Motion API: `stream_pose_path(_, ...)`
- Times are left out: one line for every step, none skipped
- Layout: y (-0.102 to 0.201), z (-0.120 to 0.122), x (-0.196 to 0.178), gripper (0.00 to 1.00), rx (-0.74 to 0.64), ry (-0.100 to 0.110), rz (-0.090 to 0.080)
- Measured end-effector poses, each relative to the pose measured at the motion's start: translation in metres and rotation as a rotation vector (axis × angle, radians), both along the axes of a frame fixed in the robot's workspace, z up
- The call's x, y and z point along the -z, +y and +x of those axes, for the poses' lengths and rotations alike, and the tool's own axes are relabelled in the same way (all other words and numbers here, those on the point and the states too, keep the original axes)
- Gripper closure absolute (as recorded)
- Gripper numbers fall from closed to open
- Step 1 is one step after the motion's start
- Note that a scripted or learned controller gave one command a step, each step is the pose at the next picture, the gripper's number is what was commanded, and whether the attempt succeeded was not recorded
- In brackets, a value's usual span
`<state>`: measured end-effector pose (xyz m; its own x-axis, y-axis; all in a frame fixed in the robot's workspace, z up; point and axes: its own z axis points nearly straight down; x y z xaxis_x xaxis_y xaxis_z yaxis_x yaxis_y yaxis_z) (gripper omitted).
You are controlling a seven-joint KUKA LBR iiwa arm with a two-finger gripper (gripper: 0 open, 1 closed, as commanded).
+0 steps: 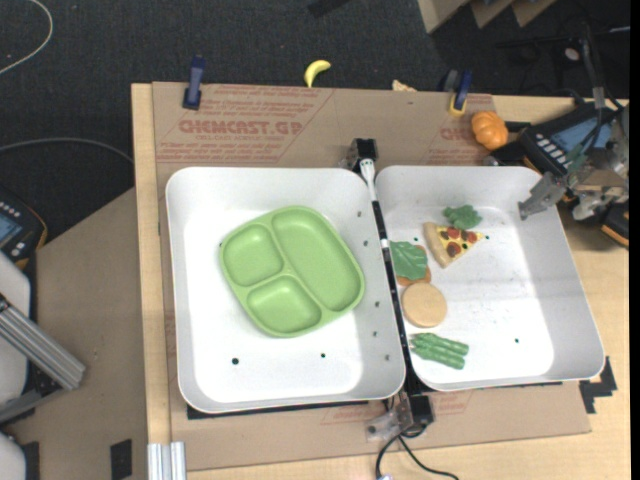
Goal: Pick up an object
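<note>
The right bin (540, 308) holds several toy foods. A pizza slice (452, 242) lies near its middle, with a small green piece (462, 215) just behind it. At the bin's left wall sit a green leafy piece (408, 260), a round tan cookie (425, 306) and a green bean pod (439, 349). My gripper (532, 203) hangs over the bin's far right corner, apart from all the toys and with nothing visibly in it. The arm (600, 173) comes in from the right.
A green divided plate (290, 270) lies in the left bin (200, 368). On the cardboard behind the bins are an orange toy (489, 128), a yellow banana (317, 70) and two blue clamps (193, 83). A black clip (363, 153) sits where the bins meet.
</note>
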<state>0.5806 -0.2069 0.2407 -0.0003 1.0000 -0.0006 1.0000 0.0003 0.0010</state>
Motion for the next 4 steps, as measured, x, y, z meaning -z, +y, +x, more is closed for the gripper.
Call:
stream_pose_path(-0.011, -0.038, 0.157, 0.00, -0.002, 0.014, 0.018)
stream_pose_path(0.071, -0.086, 0.157, 0.00, -0.005, 0.008, 0.008)
stream_pose_path(0.066, -0.083, 0.146, 1.00, 0.000, 0.000, 0.000)
stream_pose_path(0.110, -0.102, 0.156, 1.00, -0.002, 0.004, 0.003)
